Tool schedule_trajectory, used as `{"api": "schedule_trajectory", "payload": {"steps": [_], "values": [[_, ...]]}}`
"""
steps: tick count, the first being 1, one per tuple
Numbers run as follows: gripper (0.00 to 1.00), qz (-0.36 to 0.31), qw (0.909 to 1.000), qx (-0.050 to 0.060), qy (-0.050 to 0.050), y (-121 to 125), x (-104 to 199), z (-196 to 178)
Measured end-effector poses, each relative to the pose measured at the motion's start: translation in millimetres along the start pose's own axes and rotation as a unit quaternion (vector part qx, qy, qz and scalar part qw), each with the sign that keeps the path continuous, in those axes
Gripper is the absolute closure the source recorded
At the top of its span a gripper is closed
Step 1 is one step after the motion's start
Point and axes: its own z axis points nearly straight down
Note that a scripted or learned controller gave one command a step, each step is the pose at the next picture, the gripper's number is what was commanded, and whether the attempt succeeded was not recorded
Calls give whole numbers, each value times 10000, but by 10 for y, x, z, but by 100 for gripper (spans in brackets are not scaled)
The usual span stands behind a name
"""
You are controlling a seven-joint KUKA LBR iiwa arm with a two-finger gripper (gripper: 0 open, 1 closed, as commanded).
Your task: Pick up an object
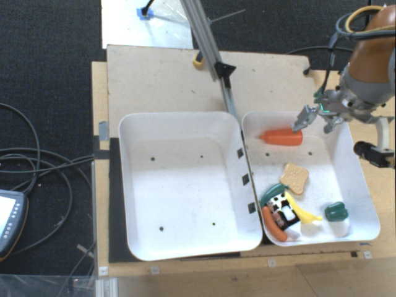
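The carrot (282, 137) lies at the far end of the right bin (356, 184), untouched. The gripper (317, 119) hangs just right of it, fingers spread and holding nothing. Toast (295, 178), a banana (303, 212) and a green pepper (336, 211) sit nearer.

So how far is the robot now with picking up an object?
Done: the gripper has reached the right bin, beside the orange carrot. In hand: nothing shows between its fingers. Left: grasp and lift; the carrot, the bread slice and the green pepper all lie in the bin.
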Motion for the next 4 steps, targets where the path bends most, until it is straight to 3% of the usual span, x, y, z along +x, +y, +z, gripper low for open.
{"api": "schedule_trajectory", "payload": {"steps": [3, 4], "values": [[0, 24, 10000, 24, 2, -71, -31, 1374], [100, 25, 10000, -12, -2, -50, -38, 1231]]}}
